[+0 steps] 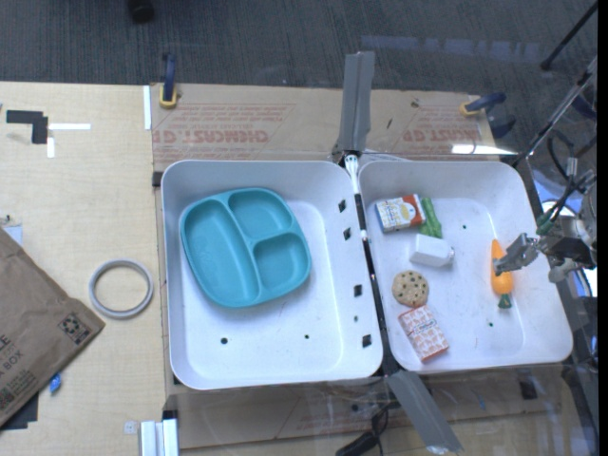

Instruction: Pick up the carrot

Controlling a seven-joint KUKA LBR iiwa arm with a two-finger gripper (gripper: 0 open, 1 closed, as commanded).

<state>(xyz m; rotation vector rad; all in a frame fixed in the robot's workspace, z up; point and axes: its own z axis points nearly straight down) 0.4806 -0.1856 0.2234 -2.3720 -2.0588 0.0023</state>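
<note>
We see two white bins side by side on the bench (85,188). The left bin (190,350) holds a blue plate (245,245) with three parts. The right bin (546,335) holds the carrot (500,272), close to its right wall. The carrot is orange with a bit of green at its lower end.

The pincer (516,253) comes in from the right and sits right at the carrot. One thin finger seems to touch the carrot's upper part, but the pincer is small and dark here. We cannot tell if it is wide or narrow, or if the carrot is between its fingers. Most of the arm is cut off at the right edge.

Left of the carrot, well apart from it, lie a cookie (410,288), a white block (430,252), a red packet (423,333) and a small box (398,213). A green thing (430,218) lies beside the box; we cannot tell what it is.

On the bench to the left lie a tape ring (121,287) and a brown box (33,335), cut off at the edge.
</note>
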